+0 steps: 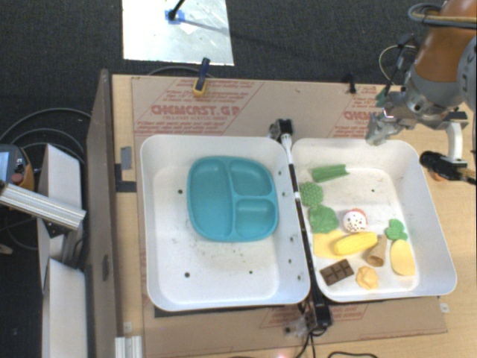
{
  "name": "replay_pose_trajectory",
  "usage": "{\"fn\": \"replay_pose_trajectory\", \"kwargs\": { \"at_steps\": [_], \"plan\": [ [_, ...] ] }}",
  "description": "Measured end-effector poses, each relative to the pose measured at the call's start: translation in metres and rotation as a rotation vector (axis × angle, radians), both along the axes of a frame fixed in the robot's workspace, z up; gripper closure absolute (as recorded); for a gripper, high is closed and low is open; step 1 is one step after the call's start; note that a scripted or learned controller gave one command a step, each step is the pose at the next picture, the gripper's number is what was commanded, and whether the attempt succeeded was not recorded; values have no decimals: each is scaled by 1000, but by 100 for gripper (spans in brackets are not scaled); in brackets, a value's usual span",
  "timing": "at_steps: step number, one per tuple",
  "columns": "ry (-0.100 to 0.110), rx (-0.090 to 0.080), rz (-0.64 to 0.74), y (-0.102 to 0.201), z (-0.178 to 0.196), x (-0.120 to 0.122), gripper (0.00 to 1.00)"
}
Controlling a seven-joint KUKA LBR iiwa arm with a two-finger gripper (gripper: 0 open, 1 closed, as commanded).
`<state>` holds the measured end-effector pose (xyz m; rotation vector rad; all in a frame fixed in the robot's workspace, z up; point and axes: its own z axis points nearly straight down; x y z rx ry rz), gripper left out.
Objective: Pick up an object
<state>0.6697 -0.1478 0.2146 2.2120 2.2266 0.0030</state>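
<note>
fingers state: cannot tell. gripper (376, 131) hovers at twelve o'clock above right bin (428, 200); corn cob (356, 242) looks light, stiff: grip midway.

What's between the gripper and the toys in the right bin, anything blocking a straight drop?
Nothing visible. The gripper hangs over the far rim of the right white bin, and open bin floor separates it from the nearest item, the green cucumber-shaped toy. The remaining toys cluster at the near side.

A robotics lab: white bins (223, 298) on a cardboard-topped bench (223, 103), loose cables (30, 125) around.
</note>
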Motion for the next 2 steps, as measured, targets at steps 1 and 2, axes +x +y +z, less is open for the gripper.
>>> {"fn": "replay_pose_trajectory", "kwargs": {
  "at_steps": [1,2],
  "plan": [
    [-2,-4,-9,-62,21,-1,100],
    [1,1,1,-9,17,-1,100]
  ]
}}
